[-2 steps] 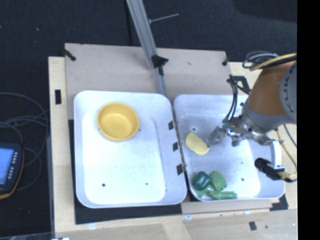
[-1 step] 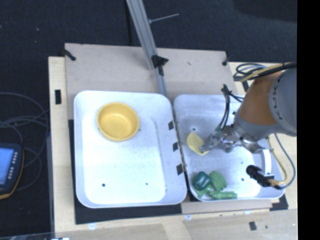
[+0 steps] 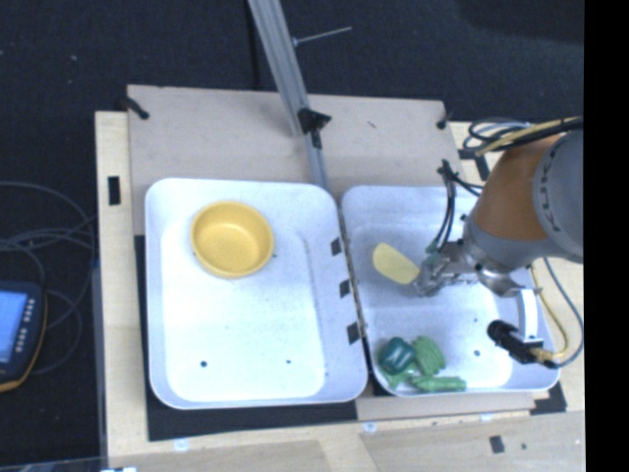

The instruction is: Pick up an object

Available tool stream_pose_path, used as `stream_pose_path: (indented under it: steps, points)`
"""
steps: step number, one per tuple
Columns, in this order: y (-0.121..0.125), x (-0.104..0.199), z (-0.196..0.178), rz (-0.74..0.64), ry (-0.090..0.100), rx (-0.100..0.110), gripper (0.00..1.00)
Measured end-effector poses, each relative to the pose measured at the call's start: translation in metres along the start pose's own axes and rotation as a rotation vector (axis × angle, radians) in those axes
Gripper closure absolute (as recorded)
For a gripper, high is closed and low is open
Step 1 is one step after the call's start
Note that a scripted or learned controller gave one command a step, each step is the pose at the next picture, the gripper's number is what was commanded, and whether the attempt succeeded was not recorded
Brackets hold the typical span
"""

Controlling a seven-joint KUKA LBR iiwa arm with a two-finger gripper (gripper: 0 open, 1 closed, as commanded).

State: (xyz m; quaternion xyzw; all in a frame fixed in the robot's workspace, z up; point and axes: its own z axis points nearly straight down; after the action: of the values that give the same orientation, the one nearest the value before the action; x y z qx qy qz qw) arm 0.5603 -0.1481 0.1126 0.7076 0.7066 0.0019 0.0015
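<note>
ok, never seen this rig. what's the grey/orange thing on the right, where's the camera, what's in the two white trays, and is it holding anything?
The grey and orange thing is a robot arm reaching in from the right. Its gripper, the two-finger claw at its tip, is down in the right bin.

The one camera is fixed above the bench and looks down on both bins at a slant.

The left bin holds a yellow bowl near its upper left. The right bin holds a pale yellow flat piece just left of the gripper, and a cluster of green objects along the bottom edge.

The gripper sits right beside the yellow piece, but nothing is seen between its fingers, so I would not call anything held.
</note>
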Motion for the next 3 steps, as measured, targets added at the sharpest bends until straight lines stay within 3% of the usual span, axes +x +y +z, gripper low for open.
stream_pose_path:
  steps: [1,3]
  points:
    - [0.009,0.006,-0.050,-0.002,-0.001,0.000,1.00]
    - [0.004,0.011,-0.148,-0.002,-0.001,0.000,1.00]
